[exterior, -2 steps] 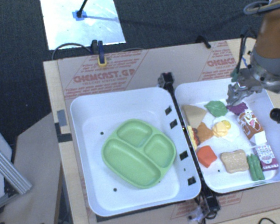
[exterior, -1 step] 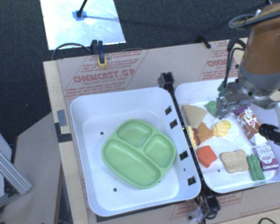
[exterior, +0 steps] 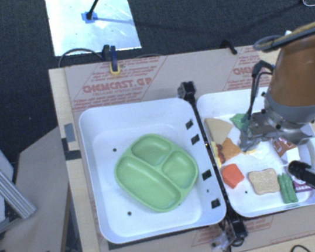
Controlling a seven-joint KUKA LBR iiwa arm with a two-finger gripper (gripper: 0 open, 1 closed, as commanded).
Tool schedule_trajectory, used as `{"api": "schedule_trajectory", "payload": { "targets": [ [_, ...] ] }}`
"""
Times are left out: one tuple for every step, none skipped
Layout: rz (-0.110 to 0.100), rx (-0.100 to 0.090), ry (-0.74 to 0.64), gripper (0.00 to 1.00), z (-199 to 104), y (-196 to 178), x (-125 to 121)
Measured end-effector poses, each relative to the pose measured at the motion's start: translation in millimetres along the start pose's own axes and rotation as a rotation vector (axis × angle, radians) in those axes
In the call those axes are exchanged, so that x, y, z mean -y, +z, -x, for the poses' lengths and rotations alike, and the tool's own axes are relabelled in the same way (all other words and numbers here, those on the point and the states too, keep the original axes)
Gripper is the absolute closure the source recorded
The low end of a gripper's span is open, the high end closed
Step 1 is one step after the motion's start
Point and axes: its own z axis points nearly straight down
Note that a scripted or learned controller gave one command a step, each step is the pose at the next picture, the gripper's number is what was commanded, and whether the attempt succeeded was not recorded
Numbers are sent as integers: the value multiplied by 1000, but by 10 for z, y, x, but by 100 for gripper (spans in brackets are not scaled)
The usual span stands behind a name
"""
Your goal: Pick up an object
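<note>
The arm [exterior: 307, 78] reached in from the right, and the gripper [exterior: 249, 140] was down in the right bin [exterior: 219, 102], low over the toy food. Whether it was wide or narrow I couldn't tell; the wrist hid it. Just beside it to the left lay an orange-brown piece [exterior: 228, 150], with a tan wedge [exterior: 220, 125] above that and a green piece [exterior: 239, 120] near the gripper's top. Lower down sat a red block [exterior: 232, 175], then a slice of toast [exterior: 264, 181], and a green stick [exterior: 286, 188] touching the toast's right side. A brown packet [exterior: 281, 145] peeked out beneath the arm. Nothing showed gripped. Over in the left bin [exterior: 95, 126], the green divided plate [exterior: 156, 172] lay flat in the middle, well apart from the action. Both bins sat on the table [exterior: 155, 75].
</note>
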Motion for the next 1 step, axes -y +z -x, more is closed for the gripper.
{"api": "schedule_trajectory", "payload": {
  "targets": [
    [1,0,-2,100,-322,50,69]
  ]
}}
